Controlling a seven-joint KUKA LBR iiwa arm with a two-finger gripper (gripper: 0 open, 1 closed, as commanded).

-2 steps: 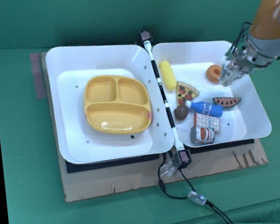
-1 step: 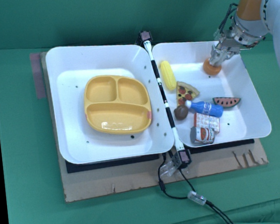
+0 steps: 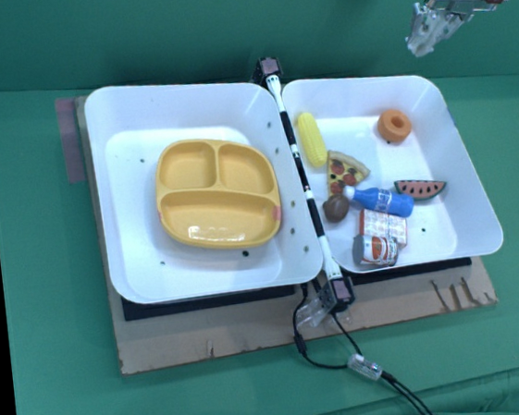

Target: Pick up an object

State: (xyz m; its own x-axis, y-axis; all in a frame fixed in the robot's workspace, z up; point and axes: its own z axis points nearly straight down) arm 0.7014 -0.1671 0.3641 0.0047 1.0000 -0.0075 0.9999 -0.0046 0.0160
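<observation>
My gripper (image 3: 426, 36) hangs high at the top right, above and behind the right bin's (image 3: 462, 146) far corner, with nothing between its fingers. In that bin lie an orange doughnut (image 3: 394, 125), a yellow corn cob (image 3: 311, 139), a pizza slice (image 3: 343, 172), a watermelon slice (image 3: 421, 189), a blue bottle (image 3: 381, 200), a small brown piece (image 3: 336, 208) and a red-and-white can (image 3: 379, 237). The doughnut is the nearest of them to the gripper.
The left bin (image 3: 123, 152) holds a yellow divided plate (image 3: 218, 193). A black-and-white rod (image 3: 301, 179) runs along the seam between the bins. Cables (image 3: 351, 354) trail off the front of the cardboard base (image 3: 209, 338). Green cloth surrounds the bench.
</observation>
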